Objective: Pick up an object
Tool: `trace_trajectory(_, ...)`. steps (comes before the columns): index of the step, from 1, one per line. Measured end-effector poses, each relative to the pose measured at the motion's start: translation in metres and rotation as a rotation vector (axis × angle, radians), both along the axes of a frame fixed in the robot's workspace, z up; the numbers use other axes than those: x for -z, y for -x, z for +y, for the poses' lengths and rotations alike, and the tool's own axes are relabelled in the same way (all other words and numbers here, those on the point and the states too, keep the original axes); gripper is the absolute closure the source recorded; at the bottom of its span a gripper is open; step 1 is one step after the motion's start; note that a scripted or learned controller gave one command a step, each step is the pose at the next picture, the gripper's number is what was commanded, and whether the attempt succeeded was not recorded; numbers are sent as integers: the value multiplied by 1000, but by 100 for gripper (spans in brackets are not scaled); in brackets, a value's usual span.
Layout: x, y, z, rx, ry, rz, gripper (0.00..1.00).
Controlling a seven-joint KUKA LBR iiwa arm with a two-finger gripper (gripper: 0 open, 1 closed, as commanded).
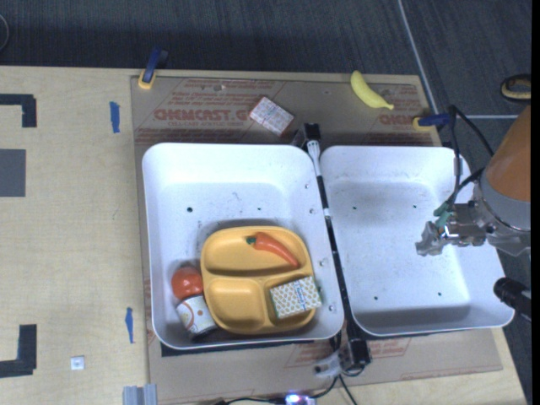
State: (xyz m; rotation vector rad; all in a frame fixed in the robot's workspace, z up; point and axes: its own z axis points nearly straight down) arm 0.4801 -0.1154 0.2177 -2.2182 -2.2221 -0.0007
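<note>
The left bin holds a yellow divided tray. An orange carrot lies in the tray's upper compartment, and a green-patterned packet lies in its lower right one. Beside the tray's left side sit a red-orange round object and a white can with orange markings. My gripper hangs over the right part of the right bin, far from all these objects, with nothing visibly in it.
On the cardboard behind the bins lie a yellow banana and a small checkered packet. Blue clamps hold the cardboard's back corners. Cables trail by the arm at the right.
</note>
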Motion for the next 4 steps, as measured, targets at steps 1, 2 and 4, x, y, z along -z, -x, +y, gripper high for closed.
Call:
trace_trajectory(1, 8, 0, 50, 0, 0, 0, 100)
trace_trajectory(2, -2, -2, 49, 1, 1, -5, 100)
trace_trajectory(4, 14, 1, 36, 3, 1, 1, 100)
